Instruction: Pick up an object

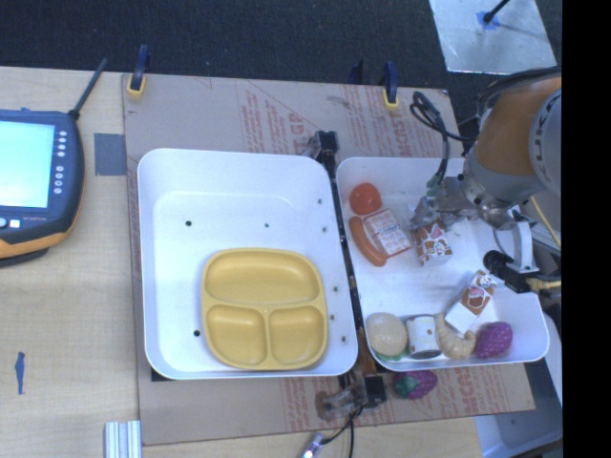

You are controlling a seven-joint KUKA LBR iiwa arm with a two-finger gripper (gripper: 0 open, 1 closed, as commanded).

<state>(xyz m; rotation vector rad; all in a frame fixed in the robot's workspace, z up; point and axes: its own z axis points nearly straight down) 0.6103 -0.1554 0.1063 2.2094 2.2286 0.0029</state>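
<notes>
Grey arm (535, 141) with orange band, black cable looping alongside

We saw 2 white bins side by side on the counter (86, 313). The left bin (239, 184) held a yellow divided plate (264, 307). In the right bin (401, 175) the hand (434, 219) hung low over a small red-and-white carton (436, 246), with a red tomato (365, 198) and a hot dog packet (380, 238) near it. A purple berry (494, 339), a can (421, 337) and a pale round item (386, 333) lay along the near wall.
</notes>
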